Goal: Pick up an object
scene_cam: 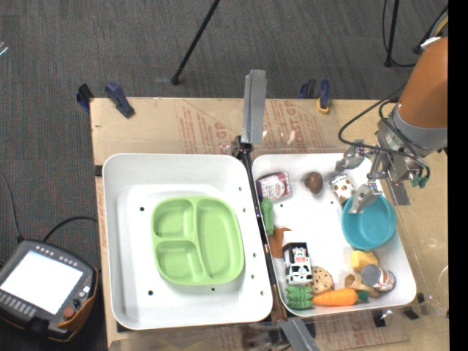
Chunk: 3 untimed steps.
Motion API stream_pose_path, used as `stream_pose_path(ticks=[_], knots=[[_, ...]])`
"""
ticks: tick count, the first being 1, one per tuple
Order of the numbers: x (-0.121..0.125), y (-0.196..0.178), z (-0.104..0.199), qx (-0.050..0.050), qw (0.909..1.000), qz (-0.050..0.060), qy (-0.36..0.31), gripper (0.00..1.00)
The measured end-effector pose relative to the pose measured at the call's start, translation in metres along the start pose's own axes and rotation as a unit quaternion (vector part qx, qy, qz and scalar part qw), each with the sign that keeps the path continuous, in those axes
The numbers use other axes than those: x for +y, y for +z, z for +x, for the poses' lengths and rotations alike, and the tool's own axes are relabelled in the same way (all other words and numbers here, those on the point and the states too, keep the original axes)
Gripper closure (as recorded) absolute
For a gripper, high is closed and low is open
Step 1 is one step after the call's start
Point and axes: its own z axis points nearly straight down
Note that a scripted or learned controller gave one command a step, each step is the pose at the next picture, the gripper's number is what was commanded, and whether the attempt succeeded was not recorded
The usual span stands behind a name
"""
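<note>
White plastic made up both bins: the left bin (117, 196) at centre left of the frame held a green tray (197, 240) with three compartments, and the right bin (325, 168) held the clutter the task draws from. The gripper (369, 185) hung at the right of the frame, over the upper rim of a blue bowl (369, 224); its fingers seemed somewhat spread, with nothing visible between them, though the slant made the gap hard to judge. Near it, toward the bin's upper edge, lay a brown ball (314, 182), a small carton (341, 188) just beside the bowl, and a dark red pouch (273, 186). Lower in the frame sat a cow-print box (297, 263), a cookie (321, 278), a carrot (338, 297), a green pod (298, 294), a yellow piece (363, 259) and a can (374, 277), packed close together. The main risk, as I judged it, was a finger landing on the bowl's rim and tipping or sliding it into the carton, so that the close caught nothing; the bowl's thin, curved wall could also slip out of a pinch. The crowded lower corner could yield two things at once or none. Faint red print showed on the cardboard (219, 126) above the bins, too warped to read; the pouch's label was illegible.
</note>
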Motion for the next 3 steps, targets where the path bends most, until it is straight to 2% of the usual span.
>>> stream_pose_path(ticks=[1,2,3], knots=[[0.035,0.138,0.062,0.005,0.9984,-0.002,0.056,0.00],[0.064,0.139,0.123,-0.007,1.0000,0.000,-0.004,0.00],[0.072,0.141,0.077,-0.002,1.0000,0.000,-0.006,0.00]])
